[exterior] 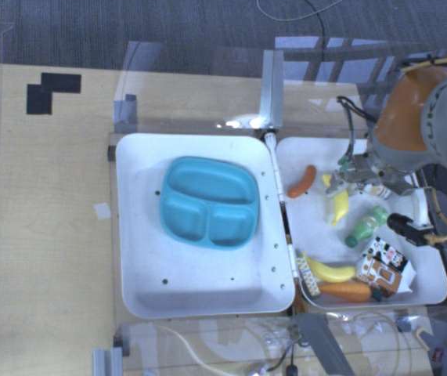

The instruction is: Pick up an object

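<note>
The right bin (434, 288) holds several small items. A red sausage (302, 180) lies near its left wall, with a small yellow piece (338, 206) just right of it. A green bottle (366, 225) lies tilted in the middle. A banana (329, 271) and an orange carrot (347, 291) rest along the front edge, beside a printed packet (383, 262). My gripper (355, 171) hangs low over the bin's back part, just above the yellow piece and right of the sausage. Nothing shows in its grasp.
The left bin (145, 288) carries a blue divided plate (207, 202). A metal post (272, 84) stands behind the wall between the two bins. The grey arm with its orange band (407, 120) reaches over the right bin's back right corner. Cables run along the right side.
</note>
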You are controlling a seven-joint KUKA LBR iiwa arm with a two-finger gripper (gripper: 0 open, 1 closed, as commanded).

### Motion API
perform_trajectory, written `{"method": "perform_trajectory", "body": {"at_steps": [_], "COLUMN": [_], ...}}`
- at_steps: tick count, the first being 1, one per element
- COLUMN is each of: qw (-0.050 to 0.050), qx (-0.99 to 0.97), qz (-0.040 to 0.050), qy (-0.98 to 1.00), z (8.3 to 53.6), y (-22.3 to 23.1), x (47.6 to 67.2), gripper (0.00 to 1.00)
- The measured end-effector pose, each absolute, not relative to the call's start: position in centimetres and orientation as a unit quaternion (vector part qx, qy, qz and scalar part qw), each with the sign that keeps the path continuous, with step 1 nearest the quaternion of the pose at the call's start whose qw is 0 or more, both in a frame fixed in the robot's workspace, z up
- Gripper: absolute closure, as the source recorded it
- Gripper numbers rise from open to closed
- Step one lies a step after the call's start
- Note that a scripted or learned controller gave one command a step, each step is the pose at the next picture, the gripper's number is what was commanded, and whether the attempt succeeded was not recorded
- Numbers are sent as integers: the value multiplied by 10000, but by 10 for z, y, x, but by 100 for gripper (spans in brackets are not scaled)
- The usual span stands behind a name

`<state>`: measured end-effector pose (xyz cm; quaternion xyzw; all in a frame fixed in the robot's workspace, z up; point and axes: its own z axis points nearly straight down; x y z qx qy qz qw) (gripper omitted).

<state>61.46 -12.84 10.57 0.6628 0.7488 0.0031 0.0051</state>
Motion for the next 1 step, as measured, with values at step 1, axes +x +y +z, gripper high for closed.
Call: {"method": "perform_trajectory", "body": {"at_steps": [1], "qw": [40], "qx": [5540], "qz": [16], "qy": [8325], "z": [192], "y": [-117], "x": [635], "gripper": [100]}}
